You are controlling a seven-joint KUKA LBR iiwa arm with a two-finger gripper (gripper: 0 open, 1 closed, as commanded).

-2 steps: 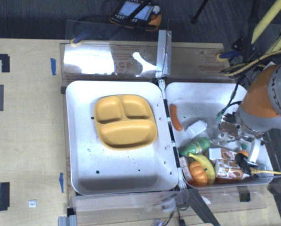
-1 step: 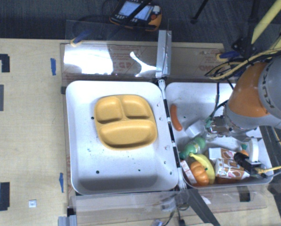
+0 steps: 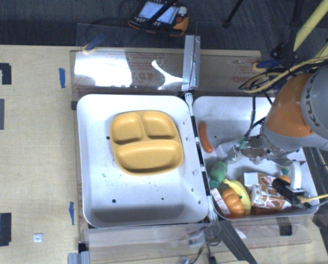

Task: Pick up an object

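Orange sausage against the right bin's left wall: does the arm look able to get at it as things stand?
Probably yes. The orange sausage lies alone on bare floor of the right bin, nothing on it; the pincer hangs beside it. The divider wall may crowd one side.

Yellow tray (image 3: pixel 146 142), white bins (image 3: pixel 92 164), orange-banded grey arm (image 3: pixel 301 114)

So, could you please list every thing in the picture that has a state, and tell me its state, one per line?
Yellow tray: upright, compartments up, alone in the left bin.
Orange sausage: lying flat in the right bin, near the divider.
Banana: lying in the pile at the front of the right bin.
Carton: lying on its side.
Gripper: low over the right bin; grip unclear.
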